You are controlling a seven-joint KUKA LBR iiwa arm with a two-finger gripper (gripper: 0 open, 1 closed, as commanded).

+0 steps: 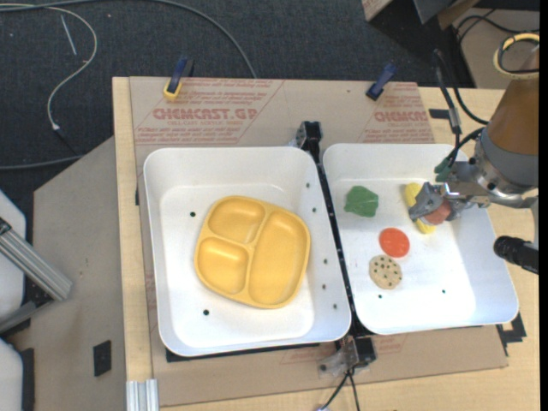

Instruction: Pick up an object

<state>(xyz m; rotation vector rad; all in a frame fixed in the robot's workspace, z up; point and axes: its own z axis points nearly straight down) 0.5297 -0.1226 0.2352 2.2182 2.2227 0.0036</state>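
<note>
The right bin (479,298) holds several small items. A green lumpy piece (361,201) lies at its upper left. An orange-red disc (394,242) sits near the middle, and a speckled cookie (385,271) is just below it. A yellow piece (417,197) lies at the bin's upper middle, partly covered by my gripper (432,205), which reaches in from the right and sits low over it. A small reddish bit (438,216) shows right beneath the gripper, touching the yellow piece. The gripper's body hides what lies under it.
The left bin (171,187) holds a yellow divided plate (253,251). The arm's orange band (522,118) rises at the right edge. A black knob (518,251) juts over the right bin's right rim. Blue clamps (178,75) (381,82) pin the cardboard at the back.
</note>
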